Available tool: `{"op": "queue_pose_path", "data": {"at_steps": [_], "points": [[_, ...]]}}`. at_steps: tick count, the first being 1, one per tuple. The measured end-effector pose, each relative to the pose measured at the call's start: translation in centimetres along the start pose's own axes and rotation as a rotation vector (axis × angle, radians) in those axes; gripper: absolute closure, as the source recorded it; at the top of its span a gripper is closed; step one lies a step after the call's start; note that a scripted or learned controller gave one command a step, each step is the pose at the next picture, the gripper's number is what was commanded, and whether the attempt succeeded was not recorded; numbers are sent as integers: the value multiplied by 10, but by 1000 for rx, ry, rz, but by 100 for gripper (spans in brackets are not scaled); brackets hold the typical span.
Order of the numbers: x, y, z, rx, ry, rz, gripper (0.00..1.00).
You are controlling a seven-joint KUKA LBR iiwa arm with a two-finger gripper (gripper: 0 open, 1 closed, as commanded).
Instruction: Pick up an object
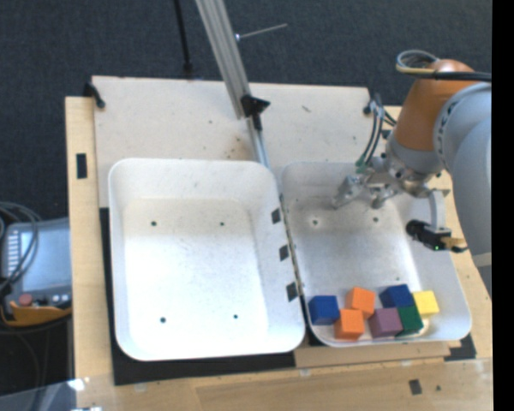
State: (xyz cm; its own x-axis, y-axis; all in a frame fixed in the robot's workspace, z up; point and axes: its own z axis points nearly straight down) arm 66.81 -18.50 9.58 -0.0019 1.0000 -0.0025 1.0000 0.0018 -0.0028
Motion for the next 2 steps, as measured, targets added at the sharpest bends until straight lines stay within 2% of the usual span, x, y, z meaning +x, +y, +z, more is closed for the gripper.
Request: {"op": "queue_pose_path", "data": {"at_steps": [1, 2], "points": [[-1, 2, -15, -8, -3, -2, 100], [-6, 2, -80, -12, 0, 2, 100]]}}
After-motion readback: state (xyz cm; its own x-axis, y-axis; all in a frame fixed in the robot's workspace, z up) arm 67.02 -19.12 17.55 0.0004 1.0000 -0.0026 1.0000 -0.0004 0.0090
